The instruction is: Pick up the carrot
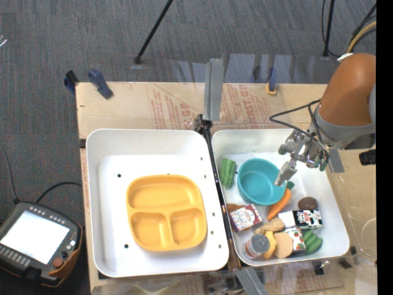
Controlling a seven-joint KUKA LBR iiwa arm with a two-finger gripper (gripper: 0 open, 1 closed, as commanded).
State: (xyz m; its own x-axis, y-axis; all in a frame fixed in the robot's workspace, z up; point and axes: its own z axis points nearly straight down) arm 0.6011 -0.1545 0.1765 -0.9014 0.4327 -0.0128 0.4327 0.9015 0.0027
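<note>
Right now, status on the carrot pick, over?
Gripper hovering above carrot's top end, fingers open, nothing held. Carrot lies in right bin, against teal bowl. Milk carton close beside it.

1. Bench (pixel 166 103): brown cardboard-covered top with red printed lettering, seen at a slant.
2. 2 shallow white bins sit directly on it, side by side, edges nearly touching at the middle.
3. Left bin (pixel 110 158) on the bench's left half; right bin (pixel 245 141) on the right half.
4. Grey upright post (pixel 214 91) stands at the back, between the bins.
5. Blue clamp (pixel 98 83) at the back-left corner; another small clamp (pixel 271 85) at the back edge, right.
</note>
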